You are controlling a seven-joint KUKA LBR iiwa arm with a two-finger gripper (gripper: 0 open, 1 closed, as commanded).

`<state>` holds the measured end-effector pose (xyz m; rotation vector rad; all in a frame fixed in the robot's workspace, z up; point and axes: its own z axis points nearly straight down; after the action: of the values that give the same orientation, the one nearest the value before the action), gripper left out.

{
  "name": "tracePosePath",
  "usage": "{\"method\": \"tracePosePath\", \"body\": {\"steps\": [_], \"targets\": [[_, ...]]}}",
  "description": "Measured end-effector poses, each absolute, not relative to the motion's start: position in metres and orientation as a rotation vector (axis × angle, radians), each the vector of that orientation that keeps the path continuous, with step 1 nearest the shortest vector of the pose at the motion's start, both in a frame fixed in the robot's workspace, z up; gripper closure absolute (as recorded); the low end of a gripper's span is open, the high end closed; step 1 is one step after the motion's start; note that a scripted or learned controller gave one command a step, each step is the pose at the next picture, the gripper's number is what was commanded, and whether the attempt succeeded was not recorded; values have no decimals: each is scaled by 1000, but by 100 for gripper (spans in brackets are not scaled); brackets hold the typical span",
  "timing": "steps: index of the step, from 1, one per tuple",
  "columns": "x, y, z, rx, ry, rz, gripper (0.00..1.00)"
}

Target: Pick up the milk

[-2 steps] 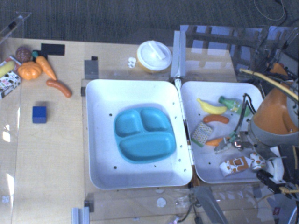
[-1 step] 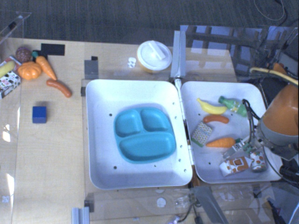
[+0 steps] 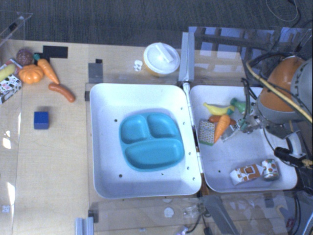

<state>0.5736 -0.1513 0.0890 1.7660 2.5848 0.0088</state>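
Observation:
The milk (image 3: 254, 172) is a small white carton with brown patches, lying on its side near the front edge of the right bin (image 3: 220, 180). My gripper (image 3: 236, 127) hangs low over the middle of that bin. It is right beside the orange carrot (image 3: 221, 126) and well behind the milk, to its left. Nothing shows between the gripper and the milk. The grey arm with its orange band (image 3: 281, 84) reaches in from the right.
A yellow banana (image 3: 217, 108), a green item (image 3: 238, 104) and a grey block (image 3: 207, 131) lie by the carrot. The left bin (image 3: 105, 146) holds a blue divided plate (image 3: 152, 140). A white lidded cup (image 3: 162, 58), toy foods (image 3: 36, 72) and a blue cube (image 3: 41, 120) sit on the bench.

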Motion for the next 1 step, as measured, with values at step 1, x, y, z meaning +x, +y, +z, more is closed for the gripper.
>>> {"method": "tracePosePath", "body": {"steps": [1], "targets": [[490,-145,91,1894,2491,10,0]]}}
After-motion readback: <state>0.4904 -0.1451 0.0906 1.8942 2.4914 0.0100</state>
